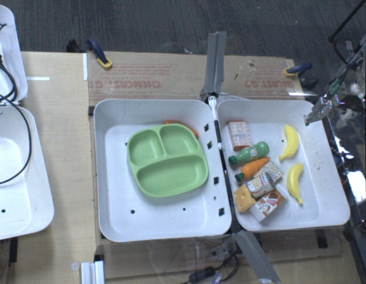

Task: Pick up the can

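Toward centre-right of the frame, the can [238, 135] lies by the right bin's [323, 209] left wall, just above the bottle [249, 153]. The tool [318, 111] sits well apart at the right; I cannot tell its state. Crowding could make it grab the bottle instead.

My gripper [318, 112] hangs at the right bin's [325, 215] far right corner, above the rim. In that bin lie two bananas [292, 158] near the right edge, a green bottle [249, 153], a carrot [253, 168] and small cartons [263, 194]. The left bin [112, 218] carries a green divided plate [167, 160] at its middle.
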Robot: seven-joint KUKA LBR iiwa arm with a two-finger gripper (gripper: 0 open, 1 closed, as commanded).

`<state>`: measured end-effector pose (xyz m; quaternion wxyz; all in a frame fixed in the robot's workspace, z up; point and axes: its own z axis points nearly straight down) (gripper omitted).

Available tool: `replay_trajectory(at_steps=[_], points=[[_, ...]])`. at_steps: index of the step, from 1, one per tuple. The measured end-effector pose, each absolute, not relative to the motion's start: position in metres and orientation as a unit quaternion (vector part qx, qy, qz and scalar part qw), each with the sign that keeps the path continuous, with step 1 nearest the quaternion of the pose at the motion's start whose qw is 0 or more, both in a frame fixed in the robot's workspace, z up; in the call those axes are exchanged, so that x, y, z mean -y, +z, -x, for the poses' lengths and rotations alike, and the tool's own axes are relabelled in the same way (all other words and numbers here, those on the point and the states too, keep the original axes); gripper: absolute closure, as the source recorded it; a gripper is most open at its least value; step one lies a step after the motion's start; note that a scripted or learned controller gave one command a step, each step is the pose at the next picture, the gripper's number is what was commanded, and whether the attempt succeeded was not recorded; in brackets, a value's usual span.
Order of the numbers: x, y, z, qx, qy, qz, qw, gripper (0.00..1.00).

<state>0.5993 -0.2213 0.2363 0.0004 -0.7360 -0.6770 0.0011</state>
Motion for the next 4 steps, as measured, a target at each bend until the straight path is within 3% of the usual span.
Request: replay_trajectory(at_steps=[1,2,3,4], points=[[0.186,0.155,-0.541,0.643,0.0012,0.766,0.001,0.0],[0.124,0.099,-0.553,0.713,-0.0029,0.701,-0.007,0.0],[0.181,0.125,-0.557,0.687,0.0008,0.726,0.0,0.0],[0.119,0.096,-0.555,0.695,-0.0015,0.719,-0.004,0.0]])
